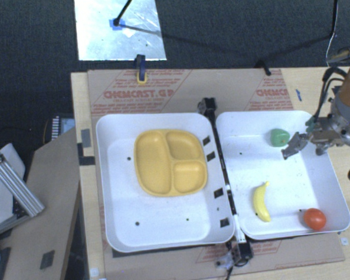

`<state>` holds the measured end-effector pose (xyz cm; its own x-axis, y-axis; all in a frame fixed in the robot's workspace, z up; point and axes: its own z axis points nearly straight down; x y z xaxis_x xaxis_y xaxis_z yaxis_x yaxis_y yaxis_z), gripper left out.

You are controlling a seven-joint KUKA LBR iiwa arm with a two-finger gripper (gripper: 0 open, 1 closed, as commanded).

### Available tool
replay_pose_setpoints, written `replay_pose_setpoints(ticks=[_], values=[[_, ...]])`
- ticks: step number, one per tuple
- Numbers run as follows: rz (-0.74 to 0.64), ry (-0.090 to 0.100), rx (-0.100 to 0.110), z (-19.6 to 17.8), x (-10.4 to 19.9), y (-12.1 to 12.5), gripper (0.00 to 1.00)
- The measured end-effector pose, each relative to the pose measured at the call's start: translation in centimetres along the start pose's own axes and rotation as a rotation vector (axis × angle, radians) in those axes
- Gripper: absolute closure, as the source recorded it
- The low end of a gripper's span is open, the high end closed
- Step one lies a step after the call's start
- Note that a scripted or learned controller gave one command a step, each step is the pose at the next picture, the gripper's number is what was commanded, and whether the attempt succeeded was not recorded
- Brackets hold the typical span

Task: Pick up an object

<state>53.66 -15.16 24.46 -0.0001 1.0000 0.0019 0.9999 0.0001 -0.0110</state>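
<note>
Dark carpeted floor is seen around a wooden bench (313,80), on which a brown printed cardboard sheet (160,90) is laid beneath two shallow white plastic bins. A shiny foil-like square (119,27) lies on the floor beyond the bench.

The left bin (118,228) is occupied by a yellow three-compartment plastic plate (169,161), set near its middle. The right bin (339,215) holds the candidates for picking: a small green rounded object (279,137) near the far edge, a yellow toy banana (261,202) toward the near left, and a red-orange round fruit like a tomato (314,218) at the near right corner. The three are kept well apart, which is judged to leave room for fingers around each.

The two-finger gripper (305,143) is seen above the right bin, just beside the green object and to its right. Two dark fingers (293,145) are spread apart; nothing is seen between them. Whether the green object is touched cannot be told.

The pick is judged not yet made; the green object is probably the target, being nearest.
</note>
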Motion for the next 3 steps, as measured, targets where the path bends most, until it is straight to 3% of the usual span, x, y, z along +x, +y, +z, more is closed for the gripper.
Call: replay_pose_setpoints(ticks=[1,3], values=[[-0.003,-0.002,-0.012,-0.6,0.1,0.2,0.00],[-0.001,-0.001,-0.008,11.6,0.1,-0.1,0.00]])
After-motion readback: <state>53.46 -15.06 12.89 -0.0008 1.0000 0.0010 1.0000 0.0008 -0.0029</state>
